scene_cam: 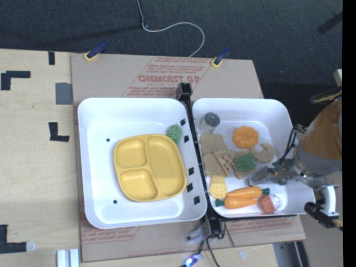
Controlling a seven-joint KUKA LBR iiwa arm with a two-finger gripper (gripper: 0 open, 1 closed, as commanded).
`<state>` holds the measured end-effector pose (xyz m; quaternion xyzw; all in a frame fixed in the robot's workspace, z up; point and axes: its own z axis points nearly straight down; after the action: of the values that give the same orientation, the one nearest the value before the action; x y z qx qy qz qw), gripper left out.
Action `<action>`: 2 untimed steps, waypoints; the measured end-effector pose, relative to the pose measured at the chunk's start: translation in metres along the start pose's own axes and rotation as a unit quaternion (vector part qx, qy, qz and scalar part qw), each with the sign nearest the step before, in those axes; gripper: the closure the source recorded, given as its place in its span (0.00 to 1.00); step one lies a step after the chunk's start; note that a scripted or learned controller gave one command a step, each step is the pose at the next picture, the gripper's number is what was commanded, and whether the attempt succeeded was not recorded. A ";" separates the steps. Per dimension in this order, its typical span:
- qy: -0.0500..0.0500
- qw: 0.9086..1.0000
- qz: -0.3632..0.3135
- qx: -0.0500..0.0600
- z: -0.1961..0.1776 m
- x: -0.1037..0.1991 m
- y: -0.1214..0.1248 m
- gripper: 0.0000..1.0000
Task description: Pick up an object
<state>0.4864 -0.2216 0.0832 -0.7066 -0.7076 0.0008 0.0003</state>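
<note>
Arm enters from right; gripper (260,176) sits low in the right bin (278,109), beside the green broccoli piece (244,162) and just above the carrot (242,197). Cannot tell the state of its grasp. Orange pumpkin (245,137) lies farther back. Corn (217,187) left of carrot. Left bin (92,149) holds a yellow divided plate (149,167), with a green piece (175,132) at its far-right edge.

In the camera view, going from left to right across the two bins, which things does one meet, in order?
Yellow divided plate → green broccoli piece → corn cob → orange pumpkin → gripper, low over the right bin.
</note>
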 end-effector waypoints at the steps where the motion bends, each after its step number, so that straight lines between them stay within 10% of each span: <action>1: -0.001 1.000 0.000 -0.001 -0.012 -0.001 0.001 1.00; 2: 0.000 1.000 0.000 -0.002 -0.056 0.002 0.007 1.00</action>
<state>0.4931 -0.2193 0.1390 -0.7065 -0.7077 -0.0005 -0.0011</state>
